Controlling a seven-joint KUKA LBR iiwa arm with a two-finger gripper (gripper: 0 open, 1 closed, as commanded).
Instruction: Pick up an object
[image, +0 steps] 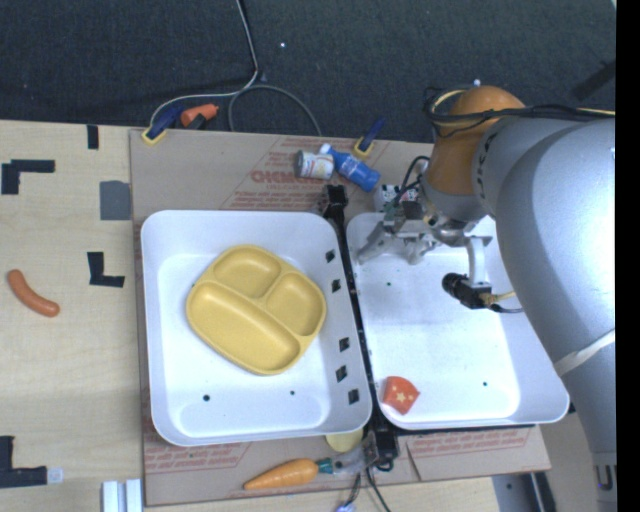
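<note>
Red plastic, or something much like it, made up the small object (400, 395) lying in the right bin (500, 400), close against that bin's near left corner beside the divider between the two bins. It bore a small yellow mark on its top and looked light, stiff and low, likely a toy piece with smooth sides that could slip from a poor pinch; a grasp across its narrower width, from straight above, seemed the safest hold, though the bin wall just beside it left little room for one finger. The gripper (400, 238) hung over the far left corner of the same bin, well apart from the red piece, and it could not be told from this view how far it stood open, nor did anything show in its grip. A yellow divided plate (257, 308) lay in the middle of the left bin (170, 400), broad and shallow, harder to pinch except at its rim.
</note>
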